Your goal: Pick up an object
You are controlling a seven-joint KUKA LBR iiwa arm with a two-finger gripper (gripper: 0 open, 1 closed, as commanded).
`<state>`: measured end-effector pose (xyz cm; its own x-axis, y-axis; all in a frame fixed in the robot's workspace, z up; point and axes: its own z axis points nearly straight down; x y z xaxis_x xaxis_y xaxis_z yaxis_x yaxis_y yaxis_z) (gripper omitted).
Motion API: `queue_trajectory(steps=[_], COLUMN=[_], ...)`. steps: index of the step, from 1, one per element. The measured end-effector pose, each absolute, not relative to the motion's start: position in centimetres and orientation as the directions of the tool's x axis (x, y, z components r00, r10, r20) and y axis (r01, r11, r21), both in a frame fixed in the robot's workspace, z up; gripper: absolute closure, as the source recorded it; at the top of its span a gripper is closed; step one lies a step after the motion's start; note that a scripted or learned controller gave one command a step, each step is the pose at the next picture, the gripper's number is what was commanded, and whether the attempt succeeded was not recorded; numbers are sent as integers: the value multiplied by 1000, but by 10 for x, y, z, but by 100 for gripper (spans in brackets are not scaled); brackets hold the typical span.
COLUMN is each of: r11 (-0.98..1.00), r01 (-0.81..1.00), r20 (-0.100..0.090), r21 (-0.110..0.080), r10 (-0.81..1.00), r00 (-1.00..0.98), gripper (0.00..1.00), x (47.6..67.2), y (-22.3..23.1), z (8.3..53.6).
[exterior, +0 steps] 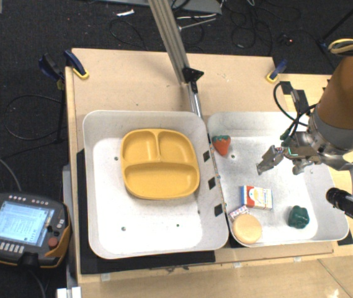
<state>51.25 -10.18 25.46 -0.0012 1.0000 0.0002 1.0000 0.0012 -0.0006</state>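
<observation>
Right bin (325,231), near edge first: you've got one round tan bun-like toy (247,228) at the near-left corner, one dark green lumpy piece (298,216) near the near-right corner, one small white-and-orange carton (256,197) just behind the bun, and one strawberry toy (223,144) at the far-left corner. I'd judge the carton light, stiff, flat-sided: pinch across its short sides. Gripper (283,160) hangs mid-bin, fingers spread, holding nothing; left bin (102,228) carries one yellow divided plate (160,164).
</observation>
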Motion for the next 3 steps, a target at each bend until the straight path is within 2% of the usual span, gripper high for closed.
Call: queue_trajectory(steps=[1,3], r11=[0,-1], r01=[1000,1000], r20=[0,1], r21=[0,-7], r10=[1000,1000], r00=[0,1], gripper=[0,0], x=[513,510], y=[-102,-112], z=[255,141])
